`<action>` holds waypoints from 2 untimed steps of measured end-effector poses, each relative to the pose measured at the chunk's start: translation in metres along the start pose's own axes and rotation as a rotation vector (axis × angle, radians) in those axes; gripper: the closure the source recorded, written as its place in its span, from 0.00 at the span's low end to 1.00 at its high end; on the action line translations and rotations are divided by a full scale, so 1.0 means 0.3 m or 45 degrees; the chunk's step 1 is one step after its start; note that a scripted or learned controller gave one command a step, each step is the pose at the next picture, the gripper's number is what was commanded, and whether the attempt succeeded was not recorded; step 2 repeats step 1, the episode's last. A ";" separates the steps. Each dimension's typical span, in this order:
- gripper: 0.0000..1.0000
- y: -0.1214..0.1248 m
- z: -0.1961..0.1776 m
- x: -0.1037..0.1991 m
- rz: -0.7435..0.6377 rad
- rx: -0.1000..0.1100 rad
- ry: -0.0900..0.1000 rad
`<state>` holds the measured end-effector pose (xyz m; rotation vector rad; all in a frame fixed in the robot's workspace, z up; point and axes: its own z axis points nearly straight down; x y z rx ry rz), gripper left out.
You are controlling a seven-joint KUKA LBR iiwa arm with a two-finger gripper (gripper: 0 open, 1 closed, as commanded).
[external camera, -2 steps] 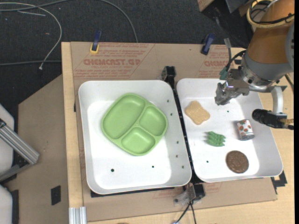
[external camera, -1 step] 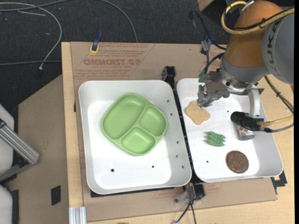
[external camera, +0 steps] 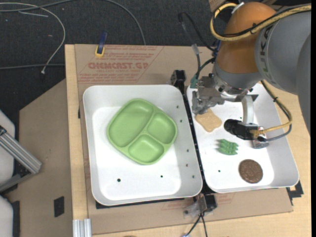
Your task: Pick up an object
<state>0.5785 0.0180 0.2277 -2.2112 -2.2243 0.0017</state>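
Looking down at a slant, I see two shallow white bins side by side on the counter (external camera: 123, 65). The left bin (external camera: 101, 181) holds a pale green divided plate (external camera: 142, 131) with three compartments, lying flat near its middle. The grey and orange arm reaches into the right bin (external camera: 217, 177). Its hand (external camera: 201, 105) sits low at that bin's far left corner, just above a flat tan piece (external camera: 208, 121) shaped like a bread slice. I cannot tell how far the hand is open, and nothing shows in its grasp. Nearer the camera lie a small green leafy item (external camera: 227, 146) and a round brown disc (external camera: 251, 171).
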 end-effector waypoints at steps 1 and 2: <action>1.00 -0.010 -0.032 0.181 -0.001 -0.007 0.000; 1.00 -0.010 -0.032 0.181 -0.001 -0.007 0.000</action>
